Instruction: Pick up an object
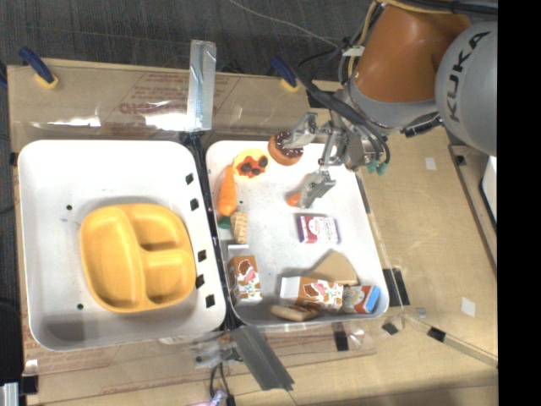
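The gripper [311,161] hangs over the far part of the right bin [369,252], its fingers spread, beside a chocolate doughnut [285,149]. A small orange piece [293,199], perhaps a toy, lies just under one fingertip. Along the bin's left wall sit a carrot [226,193] and a cracker [240,227]. The left bin [42,176] holds a yellow divided tray [138,255].

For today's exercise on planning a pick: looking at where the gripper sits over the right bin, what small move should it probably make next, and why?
Probably a short descent straight down. The gripper sits in the right bin near its top edge, right beside a small orange piece, and nothing shows between its fingers. The chocolate donut and carrot lie farther off, so the orange piece looks the nearest target.
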Robot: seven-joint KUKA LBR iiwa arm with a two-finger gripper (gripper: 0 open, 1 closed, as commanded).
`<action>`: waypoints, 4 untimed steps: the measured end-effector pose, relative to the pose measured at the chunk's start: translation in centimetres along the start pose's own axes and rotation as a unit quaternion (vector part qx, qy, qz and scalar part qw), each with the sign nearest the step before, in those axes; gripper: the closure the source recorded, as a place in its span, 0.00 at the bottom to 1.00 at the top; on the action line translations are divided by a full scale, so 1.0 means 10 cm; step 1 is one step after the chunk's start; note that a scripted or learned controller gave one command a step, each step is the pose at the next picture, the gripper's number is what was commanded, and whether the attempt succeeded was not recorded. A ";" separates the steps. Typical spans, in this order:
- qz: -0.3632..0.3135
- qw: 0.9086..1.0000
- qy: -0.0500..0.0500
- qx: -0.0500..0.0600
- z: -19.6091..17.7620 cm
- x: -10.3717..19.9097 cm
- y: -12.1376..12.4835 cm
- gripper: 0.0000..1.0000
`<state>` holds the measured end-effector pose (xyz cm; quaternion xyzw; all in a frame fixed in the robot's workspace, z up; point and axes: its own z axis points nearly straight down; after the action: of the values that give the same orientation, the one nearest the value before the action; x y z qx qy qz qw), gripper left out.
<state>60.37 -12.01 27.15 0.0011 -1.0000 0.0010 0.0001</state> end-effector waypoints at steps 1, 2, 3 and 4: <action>0.029 1.000 -0.004 0.000 1.43 -0.25 -0.49 0.00; 0.025 1.000 -0.013 0.001 1.67 0.23 -0.88 0.00; -0.075 0.997 -0.003 -0.001 1.78 -0.03 -0.20 0.00; -0.116 0.993 0.000 -0.001 1.80 0.24 -0.39 0.00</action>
<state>57.95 -15.94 9.19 0.1175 -0.9931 -0.0002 0.0002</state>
